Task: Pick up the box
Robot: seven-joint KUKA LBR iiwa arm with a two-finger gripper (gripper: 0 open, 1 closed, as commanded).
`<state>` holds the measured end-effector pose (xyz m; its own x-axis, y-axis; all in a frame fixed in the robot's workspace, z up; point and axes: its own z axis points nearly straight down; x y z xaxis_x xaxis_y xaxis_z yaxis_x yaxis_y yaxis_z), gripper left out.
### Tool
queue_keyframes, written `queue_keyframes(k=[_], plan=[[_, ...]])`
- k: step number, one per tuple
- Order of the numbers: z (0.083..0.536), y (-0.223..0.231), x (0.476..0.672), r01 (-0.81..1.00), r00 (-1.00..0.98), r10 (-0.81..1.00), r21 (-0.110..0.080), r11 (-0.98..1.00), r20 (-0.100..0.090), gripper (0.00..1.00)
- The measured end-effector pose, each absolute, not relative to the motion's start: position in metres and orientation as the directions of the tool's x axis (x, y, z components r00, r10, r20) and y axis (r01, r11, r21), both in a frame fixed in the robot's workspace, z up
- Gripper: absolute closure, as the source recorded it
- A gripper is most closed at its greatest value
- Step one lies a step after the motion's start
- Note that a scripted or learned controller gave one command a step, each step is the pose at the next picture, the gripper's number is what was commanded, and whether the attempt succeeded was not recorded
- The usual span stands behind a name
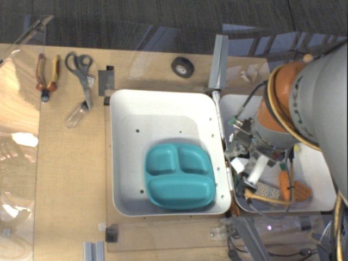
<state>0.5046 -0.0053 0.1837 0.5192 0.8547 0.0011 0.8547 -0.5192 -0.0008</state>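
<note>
Camera view: I see arm [315,91] filling right side, over right bin [326,200]. Left bin [163,105] holds teal divided tray [179,175] at near side. Gripper [244,159] low at right bin's left wall; finger state I cannot tell. Box not identifiable among clutter; orange carrot-like toy [284,184] near right.

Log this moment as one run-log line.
arm: over right bin | gripper: low in right bin, fingers unclear | box: not identified | left bin: teal tray | carrot: right bin | grasp: unconfirmed
</note>
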Motion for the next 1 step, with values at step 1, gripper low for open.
queue_keyframes(k=[1], plan=[[0.1839, -0.0295, 0.5036, 1.000, -0.017, 1.000, 0.002, 0.017, 0.001, 1.00]])
